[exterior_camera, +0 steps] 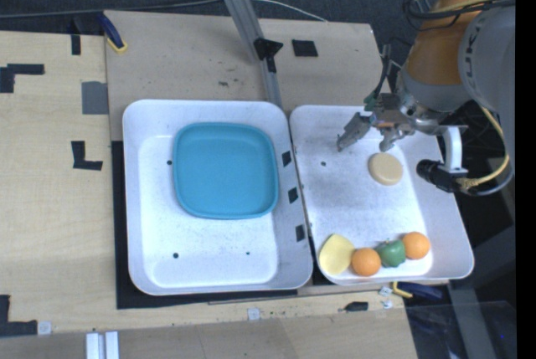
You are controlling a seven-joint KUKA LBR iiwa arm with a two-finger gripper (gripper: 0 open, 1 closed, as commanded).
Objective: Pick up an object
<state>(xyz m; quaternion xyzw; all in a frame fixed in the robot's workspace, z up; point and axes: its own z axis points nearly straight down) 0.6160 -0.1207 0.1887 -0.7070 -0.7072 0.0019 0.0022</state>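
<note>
Gripper [368, 140] spread above right bin [352, 190], cream disc [386, 169] beside, fruits [389, 253] at front.

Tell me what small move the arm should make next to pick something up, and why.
Probably shift the end effector slightly toward the near side of the right bin and lower it over the cream round piece. Its fingers look spread, it hovers just beyond that piece with nothing between them, and the piece lies apart from the fruit cluster in the near corner.
</note>
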